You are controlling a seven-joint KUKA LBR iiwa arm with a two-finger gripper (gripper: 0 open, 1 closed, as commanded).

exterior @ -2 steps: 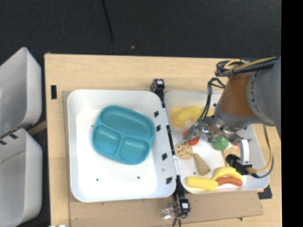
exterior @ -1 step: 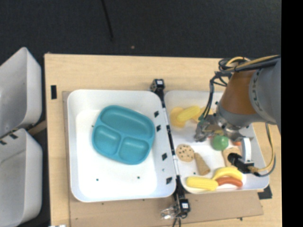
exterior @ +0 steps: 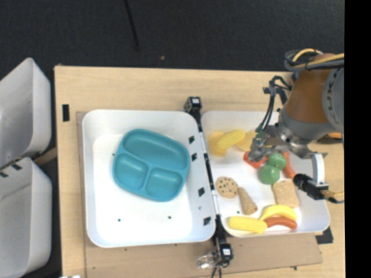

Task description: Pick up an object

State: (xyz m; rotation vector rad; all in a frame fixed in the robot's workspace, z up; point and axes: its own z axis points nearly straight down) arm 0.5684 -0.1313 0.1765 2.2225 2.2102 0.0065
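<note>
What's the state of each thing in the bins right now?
Blue tray: lying flat, left bin.
Cookie: flat, right bin.
Green ball: resting below gripper.
Corn: on its side, near edge.
Yellow banana: lying by the divider.

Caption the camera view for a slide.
Gripper low over toy food in the right bin; blue divided plate in the left bin.

bench (exterior: 139,88): light wood, carries two shallow white bins side by side | left bin (exterior: 98,213): holds a teal divided plate (exterior: 152,164), lying flat near its middle | black clips (exterior: 193,103) sit along the seam between bins | dark floor behind
</note>
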